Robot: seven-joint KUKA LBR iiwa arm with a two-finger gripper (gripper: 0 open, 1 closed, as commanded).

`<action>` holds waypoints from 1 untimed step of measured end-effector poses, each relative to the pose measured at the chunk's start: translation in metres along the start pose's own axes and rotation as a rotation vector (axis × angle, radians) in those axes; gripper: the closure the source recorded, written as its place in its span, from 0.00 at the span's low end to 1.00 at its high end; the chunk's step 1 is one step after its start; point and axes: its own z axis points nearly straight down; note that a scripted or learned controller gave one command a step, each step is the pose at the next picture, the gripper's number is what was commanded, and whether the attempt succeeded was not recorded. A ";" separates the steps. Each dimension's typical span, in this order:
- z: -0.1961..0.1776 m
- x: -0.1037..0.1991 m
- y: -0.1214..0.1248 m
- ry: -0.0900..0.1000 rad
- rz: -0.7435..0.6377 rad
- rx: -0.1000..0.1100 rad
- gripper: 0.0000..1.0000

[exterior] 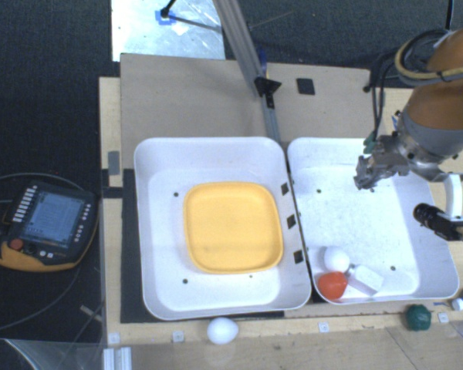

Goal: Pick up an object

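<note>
Dark carpet is seen around a tan board counter [193,91] on which two shallow white plastic bins are set side by side, their inner rims touching, presumably so that things can be carried from one to the other with a short reach. The left white bin [158,284] is occupied by a square yellow plastic plate [233,226] with rounded corners, laid flat near the middle. The right white bin [428,280] holds three small things gathered against its near left corner, likely where they slid or were dropped: a small white ball [336,259], a red-orange rounded piece [332,284] just below and touching it, and a flat white block [366,279] lying at a slant just beside both. The grey arm's claw [368,174] is hung over the far part of the right bin, well apart from that cluster; nothing is seen between its fingers, and whether they are apart or together cannot be told at this size. The pick is judged not yet made, and a move toward the near corner would be called for. Off the bins, a white egg-shaped object [222,330] and a dark green ball [417,316] rest on the counter's front edge, and a yellow-grey handheld control pendant [45,230] lies on the carpet at left.
</note>
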 end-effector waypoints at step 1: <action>0.005 0.040 0.015 0.001 0.000 0.000 1.00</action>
